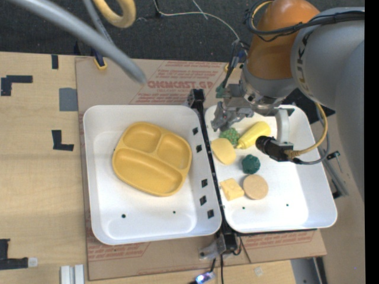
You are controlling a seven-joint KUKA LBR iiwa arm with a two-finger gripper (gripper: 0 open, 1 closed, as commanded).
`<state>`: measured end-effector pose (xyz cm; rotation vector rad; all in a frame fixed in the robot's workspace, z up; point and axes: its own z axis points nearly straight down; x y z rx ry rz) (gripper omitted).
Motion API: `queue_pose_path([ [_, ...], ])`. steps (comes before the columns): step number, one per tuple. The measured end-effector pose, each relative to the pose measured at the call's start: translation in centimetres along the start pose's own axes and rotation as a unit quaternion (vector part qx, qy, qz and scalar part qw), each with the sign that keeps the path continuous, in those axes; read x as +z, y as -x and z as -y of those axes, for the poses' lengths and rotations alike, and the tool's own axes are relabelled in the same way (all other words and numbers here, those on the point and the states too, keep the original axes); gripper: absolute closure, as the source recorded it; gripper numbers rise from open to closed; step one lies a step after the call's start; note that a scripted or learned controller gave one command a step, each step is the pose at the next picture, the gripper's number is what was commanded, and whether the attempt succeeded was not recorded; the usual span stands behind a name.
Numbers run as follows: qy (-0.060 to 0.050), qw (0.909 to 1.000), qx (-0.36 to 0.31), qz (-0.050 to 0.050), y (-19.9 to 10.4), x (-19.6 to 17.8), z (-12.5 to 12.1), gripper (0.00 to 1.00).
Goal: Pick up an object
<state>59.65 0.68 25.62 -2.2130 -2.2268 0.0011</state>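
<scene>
My gripper (pixel 226 118) hangs low over the back left part of the right bin (pixel 296 215), just above a green broccoli piece (pixel 231 136). Beside the broccoli lies a yellow corn cob (pixel 253 133). A pale yellow rounded piece (pixel 223 151) rests just in front of the broccoli, near the bin's left wall. Further forward are a dark green ball-like piece (pixel 251 164), a tan round disc (pixel 256 187) and a yellow cheese wedge (pixel 231 189). Nothing shows between the gripper's fingers.
The left bin (pixel 100 218) holds a yellow divided plate (pixel 153 157). A black divider strip (pixel 204 158) runs between the two bins. The grey arm with its orange band (pixel 278 22) looms over the right bin's back right.
</scene>
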Motion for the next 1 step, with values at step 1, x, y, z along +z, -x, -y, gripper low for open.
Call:
queue_pose_path([
  [1,-0.001,1.0000,-0.001,0.000,-6.28,0.76,1.32,1.00],
])
